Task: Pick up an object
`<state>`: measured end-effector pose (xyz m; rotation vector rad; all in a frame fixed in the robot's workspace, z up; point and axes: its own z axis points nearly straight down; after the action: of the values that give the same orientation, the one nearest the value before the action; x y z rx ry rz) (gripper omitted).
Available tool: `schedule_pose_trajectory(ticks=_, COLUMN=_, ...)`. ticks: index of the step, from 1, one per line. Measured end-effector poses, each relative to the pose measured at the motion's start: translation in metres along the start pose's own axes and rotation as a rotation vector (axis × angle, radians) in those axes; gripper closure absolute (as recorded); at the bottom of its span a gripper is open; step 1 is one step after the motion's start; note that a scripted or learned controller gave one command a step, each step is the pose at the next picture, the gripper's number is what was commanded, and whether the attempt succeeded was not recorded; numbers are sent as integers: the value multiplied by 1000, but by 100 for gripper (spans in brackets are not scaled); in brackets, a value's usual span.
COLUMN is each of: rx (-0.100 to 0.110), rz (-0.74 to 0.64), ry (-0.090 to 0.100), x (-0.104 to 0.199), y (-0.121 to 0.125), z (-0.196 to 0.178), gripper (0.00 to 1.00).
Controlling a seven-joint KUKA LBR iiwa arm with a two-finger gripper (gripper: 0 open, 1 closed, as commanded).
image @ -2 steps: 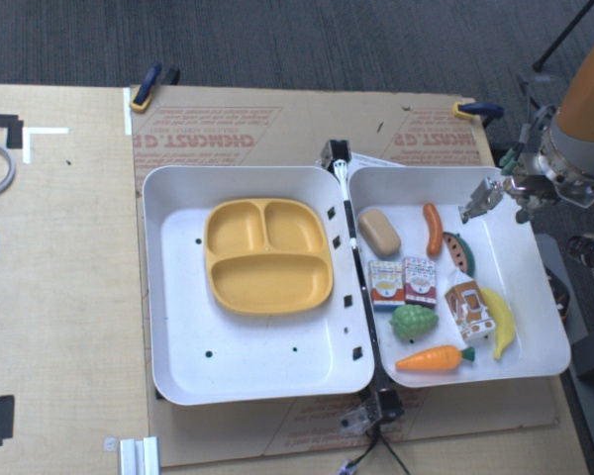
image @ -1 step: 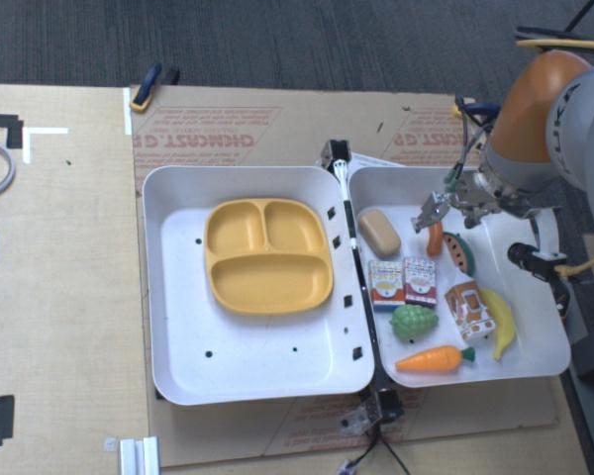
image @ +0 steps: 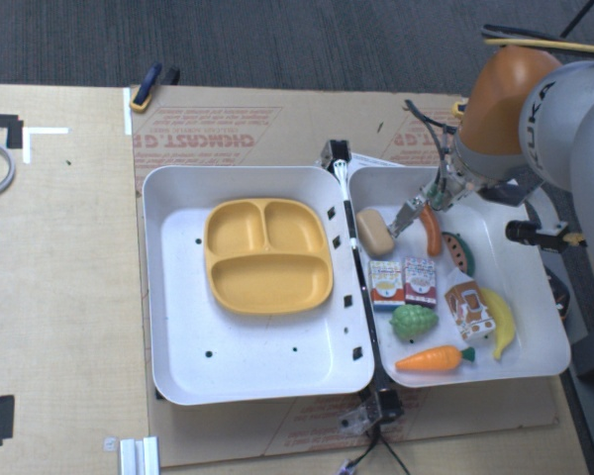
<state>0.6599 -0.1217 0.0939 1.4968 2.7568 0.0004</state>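
Note:
My gripper (image: 423, 209) hangs low over the back of the right bin (image: 535, 359), reaching in from the right. It looks open, with one grey finger (image: 406, 217) slanting down toward a tan bread roll (image: 374, 233). A red sausage (image: 433, 233) lies just under and in front of the gripper. Nothing shows held between the fingers. Further forward lie two small cartons (image: 403, 283), a green broccoli (image: 413, 321), a carrot (image: 431, 359), a banana (image: 502, 323), a brown and white carton (image: 466, 308) and a watermelon slice (image: 460, 252).
The left bin (image: 178, 354) holds a yellow divided plate (image: 269, 255). A black clip (image: 337, 152) sits where the two bins meet at the back. The arm's orange band (image: 505, 97) and grey body rise at the right. Cardboard lies under the bins.

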Motion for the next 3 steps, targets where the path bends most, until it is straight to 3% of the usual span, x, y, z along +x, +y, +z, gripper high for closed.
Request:
schedule_pose_trajectory(ticks=1, rx=-2, rz=3, ry=-2, x=-1, y=0, z=-10, gripper=100)
schedule_pose_trajectory(ticks=2, rx=-2, rz=3, ry=-2, x=-1, y=0, z=-10, gripper=0)
schedule_pose_trajectory(ticks=3, rx=-4, rz=-217, ry=-16, x=19, y=-5, z=-4, gripper=0)
